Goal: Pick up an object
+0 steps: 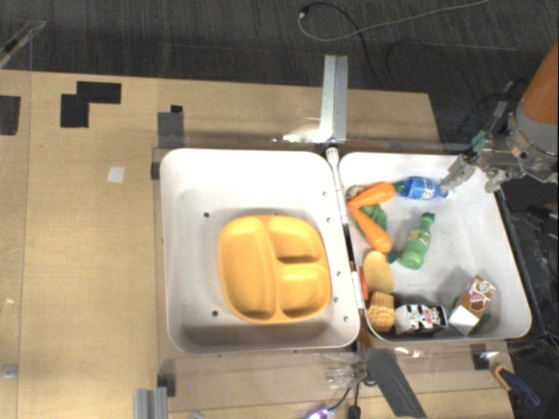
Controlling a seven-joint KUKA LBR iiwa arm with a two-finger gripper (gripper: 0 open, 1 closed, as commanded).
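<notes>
One fixed overhead cam, slanted down, both bins (175, 234) (prob mid-range)

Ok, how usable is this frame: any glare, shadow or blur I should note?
Camera view: even light; soft shadow under the yellow tray and along the left bin wall; the white bins run bright with little detail. The pincer at the right bin's far edge looks slightly soft; small item labels are unreadable.
</notes>
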